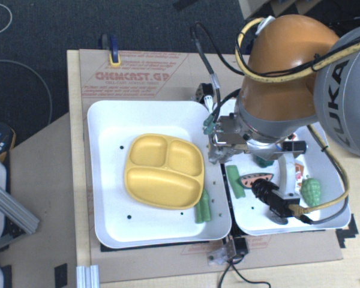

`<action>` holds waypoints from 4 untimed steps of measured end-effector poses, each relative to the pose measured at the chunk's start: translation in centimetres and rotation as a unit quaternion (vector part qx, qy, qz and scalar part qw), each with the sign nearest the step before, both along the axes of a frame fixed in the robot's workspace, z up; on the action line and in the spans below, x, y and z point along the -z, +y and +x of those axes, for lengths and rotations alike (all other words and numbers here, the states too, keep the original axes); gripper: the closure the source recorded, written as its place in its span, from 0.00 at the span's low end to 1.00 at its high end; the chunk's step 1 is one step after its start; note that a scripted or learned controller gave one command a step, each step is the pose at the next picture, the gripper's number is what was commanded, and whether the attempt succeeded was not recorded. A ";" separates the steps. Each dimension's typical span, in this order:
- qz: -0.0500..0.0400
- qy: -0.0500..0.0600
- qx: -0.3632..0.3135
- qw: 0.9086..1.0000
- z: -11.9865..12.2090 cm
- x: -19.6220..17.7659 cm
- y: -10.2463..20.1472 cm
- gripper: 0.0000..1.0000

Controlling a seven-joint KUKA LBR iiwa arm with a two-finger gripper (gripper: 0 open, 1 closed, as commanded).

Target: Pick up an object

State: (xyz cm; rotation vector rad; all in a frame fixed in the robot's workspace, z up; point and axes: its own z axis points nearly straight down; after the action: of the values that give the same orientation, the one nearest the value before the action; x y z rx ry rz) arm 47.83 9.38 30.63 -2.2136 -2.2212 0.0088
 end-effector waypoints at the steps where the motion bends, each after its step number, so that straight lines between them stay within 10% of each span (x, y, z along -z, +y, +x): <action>1: 0.001 -0.007 -0.002 1.000 0.1 -4.8 6.9 1.00; 2: -0.002 0.001 0.004 1.000 0.0 3.5 3.4 1.00; 3: 0.002 -0.011 0.001 1.000 0.2 -8.1 4.6 1.00; 4: 0.000 -0.006 0.001 1.000 0.1 -8.5 4.6 1.00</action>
State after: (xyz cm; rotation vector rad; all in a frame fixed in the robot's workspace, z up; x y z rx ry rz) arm 47.97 14.00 39.09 -2.2213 -2.2243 -0.0039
